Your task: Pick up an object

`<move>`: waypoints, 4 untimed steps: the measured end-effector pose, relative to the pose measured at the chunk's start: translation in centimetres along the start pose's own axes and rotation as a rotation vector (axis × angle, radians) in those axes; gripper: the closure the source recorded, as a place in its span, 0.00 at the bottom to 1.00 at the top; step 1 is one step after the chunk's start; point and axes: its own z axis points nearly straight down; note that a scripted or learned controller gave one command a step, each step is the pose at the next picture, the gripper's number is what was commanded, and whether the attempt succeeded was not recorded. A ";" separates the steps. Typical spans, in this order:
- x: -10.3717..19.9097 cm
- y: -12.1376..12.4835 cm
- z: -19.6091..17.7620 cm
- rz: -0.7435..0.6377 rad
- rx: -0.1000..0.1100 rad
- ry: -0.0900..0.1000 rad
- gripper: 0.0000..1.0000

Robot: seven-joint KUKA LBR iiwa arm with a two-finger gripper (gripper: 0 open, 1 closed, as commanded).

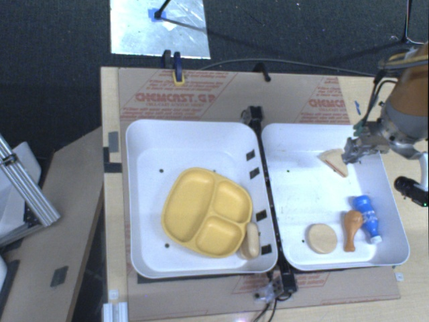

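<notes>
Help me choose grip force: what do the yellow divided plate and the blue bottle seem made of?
Yellow divided plate: probably moulded plastic, judging by its uniform colour, soft sheen and rounded compartment ridges. Blue bottle: likely glossy plastic with a white cap, though too small to confirm.

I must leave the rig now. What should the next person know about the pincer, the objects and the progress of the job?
Pincer: low over the far right part of the right bin, at a tan wedge-shaped piece. Whether it is open or shut cannot be seen, and no object shows between its fingers.
Right bin, near side: round tan disc, brown drumstick-shaped toy, blue bottle, all lying on the floor of the bin.
Left bin: yellow divided tray, with a small beige piece at its near right edge.
Done: nothing lifted.
Left: grasp one object and raise it.
</notes>
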 end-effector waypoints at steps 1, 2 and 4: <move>0.0 0.2 -4.1 -0.001 0.001 0.000 1.00; 4.8 1.2 -4.9 -0.005 0.003 0.003 1.00; 15.5 3.7 -3.8 -0.006 0.003 0.004 1.00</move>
